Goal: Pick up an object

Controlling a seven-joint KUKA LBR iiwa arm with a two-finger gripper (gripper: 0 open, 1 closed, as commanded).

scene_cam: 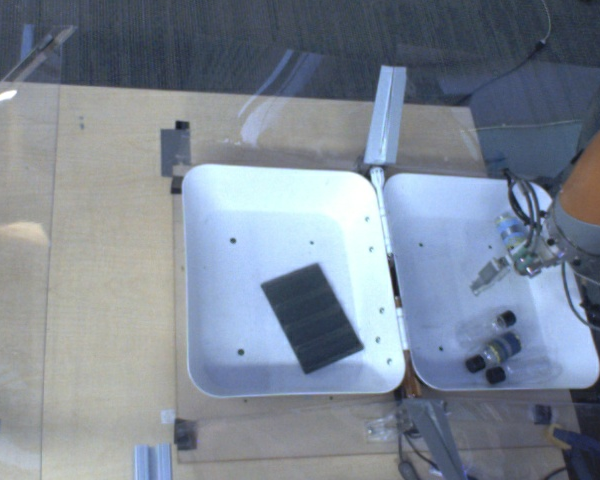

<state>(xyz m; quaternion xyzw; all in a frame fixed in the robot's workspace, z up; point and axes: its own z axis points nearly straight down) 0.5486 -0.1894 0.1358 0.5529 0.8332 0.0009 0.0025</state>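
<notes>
A dark grey ribbed rectangular pad (312, 317) lies flat and slightly turned in the left bin (210, 268), towards its front. In the right bin (430, 218), near the front right corner, lies a small clear item with black and blue parts (496, 351). My gripper (492, 273) reaches in from the right and hangs over the middle of the right bin. It is a little behind the clear item and apart from it. Nothing is visibly held in it.
A metal bar (384, 118) runs back from the seam between the bins. The grey arm with its orange band (592, 193) and its cables covers the right bin's far right side. Small black brackets (176, 148) sit on the wooden bench to the left.
</notes>
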